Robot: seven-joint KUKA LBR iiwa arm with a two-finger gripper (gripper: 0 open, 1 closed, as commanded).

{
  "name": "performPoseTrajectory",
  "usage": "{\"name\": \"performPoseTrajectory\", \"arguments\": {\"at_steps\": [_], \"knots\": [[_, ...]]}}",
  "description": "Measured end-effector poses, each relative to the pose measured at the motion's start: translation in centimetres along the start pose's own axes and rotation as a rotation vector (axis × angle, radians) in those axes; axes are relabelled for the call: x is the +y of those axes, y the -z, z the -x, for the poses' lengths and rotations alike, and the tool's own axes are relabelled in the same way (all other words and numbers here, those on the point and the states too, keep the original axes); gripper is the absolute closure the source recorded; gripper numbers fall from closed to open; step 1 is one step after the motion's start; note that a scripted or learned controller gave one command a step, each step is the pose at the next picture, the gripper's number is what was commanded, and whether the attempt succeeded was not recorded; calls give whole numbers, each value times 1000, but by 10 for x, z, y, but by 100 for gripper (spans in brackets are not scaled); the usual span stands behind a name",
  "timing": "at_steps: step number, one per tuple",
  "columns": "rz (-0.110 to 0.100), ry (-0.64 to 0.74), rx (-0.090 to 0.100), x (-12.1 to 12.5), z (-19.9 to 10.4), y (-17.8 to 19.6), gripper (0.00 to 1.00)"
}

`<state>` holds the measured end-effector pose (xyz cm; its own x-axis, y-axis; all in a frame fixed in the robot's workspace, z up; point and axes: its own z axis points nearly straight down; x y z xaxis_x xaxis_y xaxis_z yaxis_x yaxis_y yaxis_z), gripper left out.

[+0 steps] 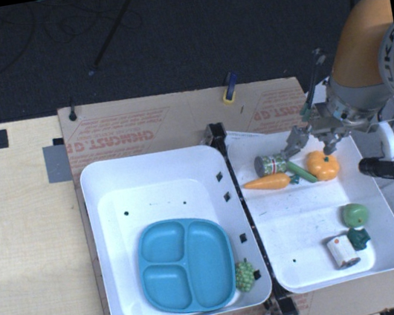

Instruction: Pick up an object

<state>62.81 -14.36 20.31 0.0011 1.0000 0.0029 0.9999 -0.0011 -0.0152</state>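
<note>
Toward the right of the frame, the grey arm with its orange band reaches in over the right-hand shallow white bin (393, 239), and its end effector (312, 139) hangs low above the bin's upper part. Its two fingers are spread apart, one slanting toward the left and one pointing down on the right, with nothing between them. Just below and between those fingers lies a cluster of toys: a small grey-green can (270, 163) lying on its side, an orange plastic carrot (267, 183) pointing left beneath it, a green stick-shaped piece (303, 172) running diagonally, and an orange pepper-like toy (323, 166) at the cluster's right. The left finger ends near the can; whether it touches cannot be told.

Lower in the same bin, near its right wall, sits a round green fruit-like toy (356, 215). Just below it are a small dark teal piece (359, 239) and a white boxy item with a red mark (342, 252), close together.

The left-hand white bin (106, 199) holds a light blue divided plastic tray (186, 265) in its lower half, with a small bunch of green toy grapes (244, 276) against the tray's lower right edge. Both bins rest on a brown cardboard sheet (146, 124) laid on the pale wooden desk (26, 258).
</note>
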Motion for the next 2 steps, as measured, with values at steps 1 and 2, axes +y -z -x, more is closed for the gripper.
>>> {"name": "performPoseTrajectory", "arguments": {"at_steps": [1,2], "knots": [[15,2,-3,3,0,9,0],[9,2,-2,4,-2,-55,0]]}}
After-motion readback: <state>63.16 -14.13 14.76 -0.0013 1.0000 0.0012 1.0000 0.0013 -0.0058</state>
